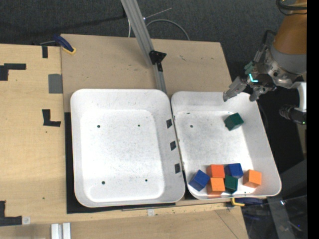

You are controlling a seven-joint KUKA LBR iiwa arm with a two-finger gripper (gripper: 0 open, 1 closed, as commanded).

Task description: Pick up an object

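Seven small blocks lie in the right bin (263, 133), and your gripper (241, 91) hangs above that bin's far right corner with nothing between its fingers, which stand spread apart at the rim. Nearest to it is a lone dark green block (233, 121), lying apart from the others in the far half of the bin, close to the right wall and turned at an angle to it. Your likeliest trouble starts there: if the fingers descend without matching that turn, they may land on its corners and push it aside instead of closing on its faces, and the nearby wall leaves little room for the outer finger. Along the near edge you have a tight cluster, a blue block (199, 179), an orange block (217, 171), a second blue block (234, 170), a second orange block (217, 185) and another dark green block (231, 183), all touching or nearly so, with one more orange block (252, 178) just beside them toward the near right corner. Reach into that pack and you risk a finger coming down on a neighbour, jamming, or dragging two at once. The left bin (79, 103) offers you no target to pick from.
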